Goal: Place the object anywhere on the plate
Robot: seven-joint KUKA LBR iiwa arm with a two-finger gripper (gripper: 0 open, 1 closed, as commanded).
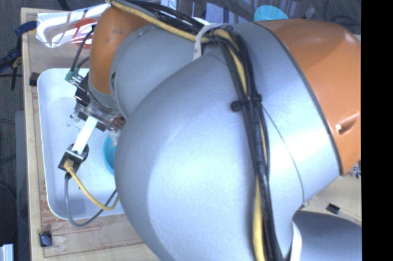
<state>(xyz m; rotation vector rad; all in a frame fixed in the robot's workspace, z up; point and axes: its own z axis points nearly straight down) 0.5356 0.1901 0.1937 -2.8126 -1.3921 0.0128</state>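
Bulky grey arm, orange bands, black and yellow cables cable-tied along its rounded shell

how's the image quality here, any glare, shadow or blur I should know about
Camera view: the arm looms close to the lens and looks soft, with bright sheen on its grey shell; the white bin is evenly lit, with shadow at the arm's edge; a blue thing beside the arm is too hidden to identify.

Glossy smooth arm; white plastic bin.
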